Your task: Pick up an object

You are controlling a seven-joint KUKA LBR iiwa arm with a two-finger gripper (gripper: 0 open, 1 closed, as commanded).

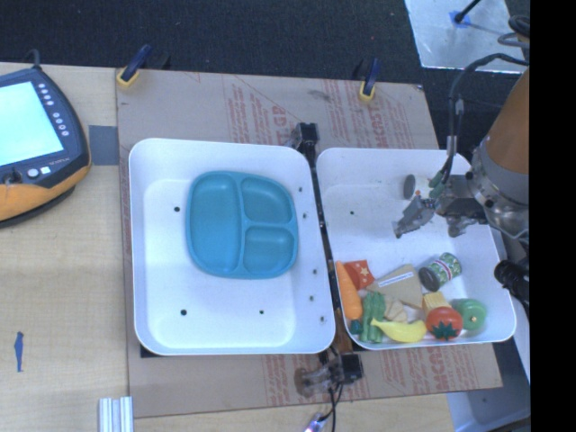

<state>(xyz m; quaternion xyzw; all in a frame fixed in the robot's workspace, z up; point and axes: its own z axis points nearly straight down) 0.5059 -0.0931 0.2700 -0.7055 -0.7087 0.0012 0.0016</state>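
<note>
Two shallow white bins (144, 241) share the worktop; grey fingers (416, 214) hover spread apart, gripping nothing, above small toy foods (405, 309) in the right bin.

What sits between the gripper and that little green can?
Nothing: the camera view shows bare white bin floor between the gripper and the green can.

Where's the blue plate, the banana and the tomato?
Blue plate (241, 224): camera view, on the middle ridge where its sections meet.
Banana (402, 331): camera view, on the middle of its curved yellow body.
Tomato (443, 324): camera view, on its red skin.
</note>
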